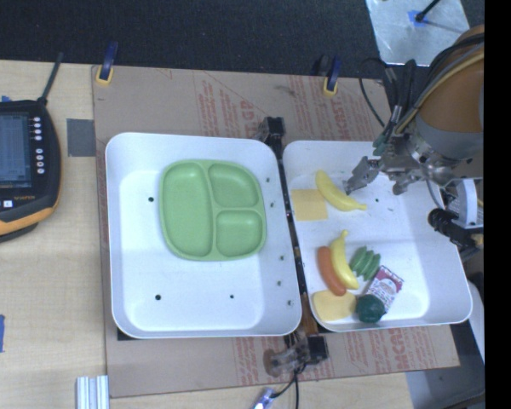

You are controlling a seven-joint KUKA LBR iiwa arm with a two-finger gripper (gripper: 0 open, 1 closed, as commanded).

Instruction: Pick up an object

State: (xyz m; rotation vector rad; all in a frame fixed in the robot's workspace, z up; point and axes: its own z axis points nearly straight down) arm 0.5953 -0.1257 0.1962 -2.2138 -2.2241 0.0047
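Note:
In the right bin point(426, 228) lie a yellow banana point(337, 192) and a pale yellow cheese slice point(309, 204) near the back left. Toward the front sit an orange carrot point(330, 269), a second banana point(343, 262), a green pepper point(365, 262), a red snack packet point(386, 286), a dark green round item point(370, 308) and a yellow wedge point(330, 306). My gripper point(358, 178) hangs just right of the upper banana, fingertips close to its end, with nothing visibly between them.
The left bin point(136, 279) holds a green divided plate point(212, 209). A teach pendant point(13, 164) lies on the bench at far left. Clamps point(327, 72) pin the cardboard sheet at the back. The arm's body point(447, 118) overhangs the right bin's back right corner.

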